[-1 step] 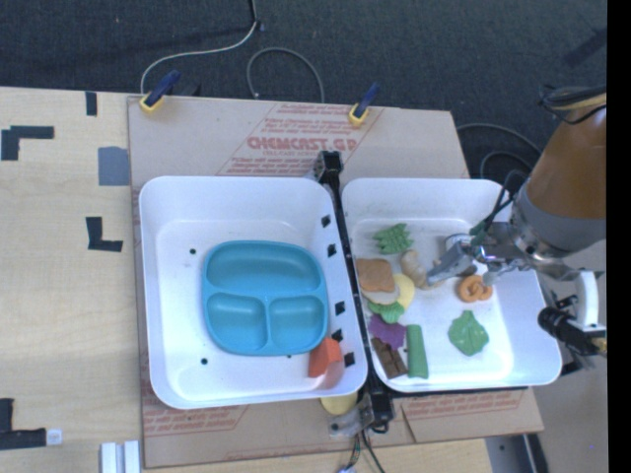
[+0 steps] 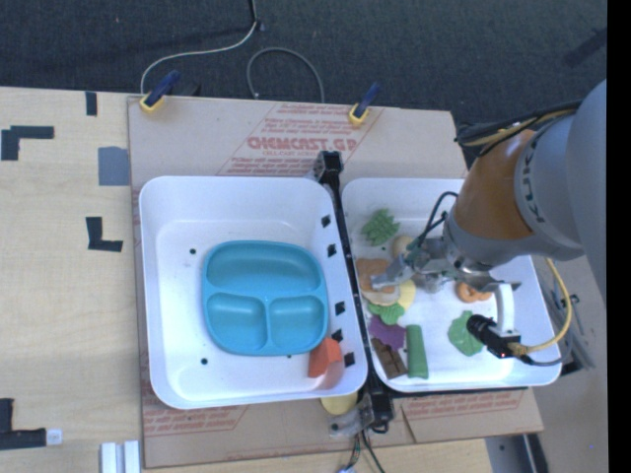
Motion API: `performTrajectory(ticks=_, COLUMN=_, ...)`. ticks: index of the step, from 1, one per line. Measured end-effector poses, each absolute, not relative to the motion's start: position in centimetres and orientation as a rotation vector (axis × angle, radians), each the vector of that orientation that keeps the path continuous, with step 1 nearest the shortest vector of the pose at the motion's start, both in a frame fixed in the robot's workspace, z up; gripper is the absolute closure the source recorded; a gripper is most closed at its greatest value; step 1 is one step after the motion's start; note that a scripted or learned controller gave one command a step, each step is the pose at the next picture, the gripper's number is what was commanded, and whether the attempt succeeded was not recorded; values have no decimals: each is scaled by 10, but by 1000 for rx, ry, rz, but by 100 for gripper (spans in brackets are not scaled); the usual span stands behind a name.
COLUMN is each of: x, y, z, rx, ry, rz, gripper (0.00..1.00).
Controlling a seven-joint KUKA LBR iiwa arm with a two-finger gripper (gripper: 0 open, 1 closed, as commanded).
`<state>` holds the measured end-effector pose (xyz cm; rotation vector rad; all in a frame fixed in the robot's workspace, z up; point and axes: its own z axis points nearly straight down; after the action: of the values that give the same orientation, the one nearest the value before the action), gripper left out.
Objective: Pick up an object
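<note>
My gripper (image 2: 402,272) is low in the left half of the right bin (image 2: 537,294), among the toy foods. It sits right beside a tan and orange piece (image 2: 371,268) and just above a yellow piece (image 2: 405,297). Around it lie a green leafy piece (image 2: 380,228), a light green piece (image 2: 389,314), a purple piece (image 2: 386,335), a brown stick (image 2: 392,362), a green stick (image 2: 416,351), a green lump (image 2: 461,331) and an orange ring (image 2: 473,291). Nothing visibly lifted.
The left bin (image 2: 168,264) holds a blue divided plate (image 2: 264,297) and a red-orange piece (image 2: 323,359) at its lower right corner. A yellow item (image 2: 338,402) lies outside below the bins. The wall between the bins (image 2: 340,264) stands close to my gripper's left.
</note>
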<state>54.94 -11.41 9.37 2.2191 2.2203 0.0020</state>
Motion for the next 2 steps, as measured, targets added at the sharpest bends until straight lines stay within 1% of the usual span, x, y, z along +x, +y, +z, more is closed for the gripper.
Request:
performTrajectory(ticks=1, x=621, y=-105, z=124, rx=2213, ry=2223, rz=6, gripper=0)
performTrajectory(ticks=2, x=588, y=-109, z=93, rx=2197, ry=2203, rz=23, gripper=0)
